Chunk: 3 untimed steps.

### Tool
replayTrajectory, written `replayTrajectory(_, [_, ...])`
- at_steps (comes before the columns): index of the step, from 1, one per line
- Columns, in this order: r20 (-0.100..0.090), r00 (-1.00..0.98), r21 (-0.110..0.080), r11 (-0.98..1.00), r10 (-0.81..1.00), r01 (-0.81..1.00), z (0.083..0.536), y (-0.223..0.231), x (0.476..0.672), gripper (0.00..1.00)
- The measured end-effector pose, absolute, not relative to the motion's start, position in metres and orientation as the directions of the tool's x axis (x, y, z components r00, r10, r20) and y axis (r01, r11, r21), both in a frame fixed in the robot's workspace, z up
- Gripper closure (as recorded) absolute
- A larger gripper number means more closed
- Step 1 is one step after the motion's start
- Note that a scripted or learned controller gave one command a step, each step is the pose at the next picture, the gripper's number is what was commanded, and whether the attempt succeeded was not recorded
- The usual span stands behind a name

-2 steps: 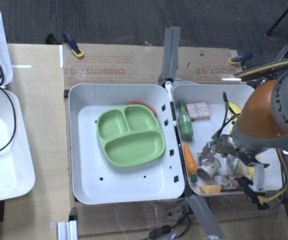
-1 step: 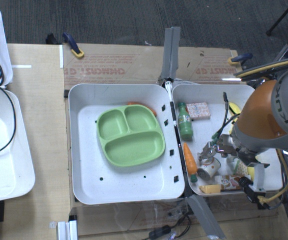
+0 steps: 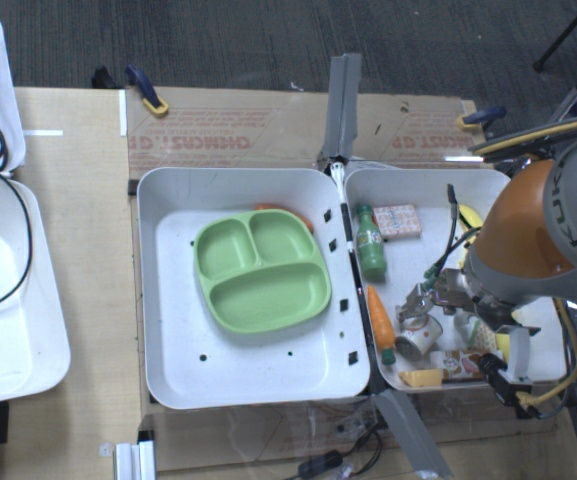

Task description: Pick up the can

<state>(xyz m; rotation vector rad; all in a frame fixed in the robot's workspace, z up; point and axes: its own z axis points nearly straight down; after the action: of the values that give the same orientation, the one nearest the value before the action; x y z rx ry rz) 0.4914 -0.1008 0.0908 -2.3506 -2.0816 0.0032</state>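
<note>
Gripper (image 3: pixel 415 306) over can (image 3: pixel 417 338) (right bin (image 3: pixel 420 182)) — touching.

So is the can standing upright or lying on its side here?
Lying tipped: the can shows its round end sideways in the right bin, just beneath the pincer.

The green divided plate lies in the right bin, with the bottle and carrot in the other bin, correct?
Not quite. The camera view shows the green divided plate in the left bin; the bottle and carrot lie in the right bin.
</note>
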Motion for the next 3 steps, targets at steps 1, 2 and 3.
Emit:
replayTrajectory(1, [-0.001, 0.124, -0.004, -0.124, 0.992, 0.992, 0.099, -0.102, 0.491, 1.00])
replayTrajectory(2, [-0.002, 0.090, -0.002, -0.090, 0.996, 0.996, 0.191, -0.088, 0.532, 1.00])
replayTrajectory(3, [-0.002, 0.090, -0.003, -0.090, 0.996, 0.996, 0.191, -0.088, 0.532, 0.00])
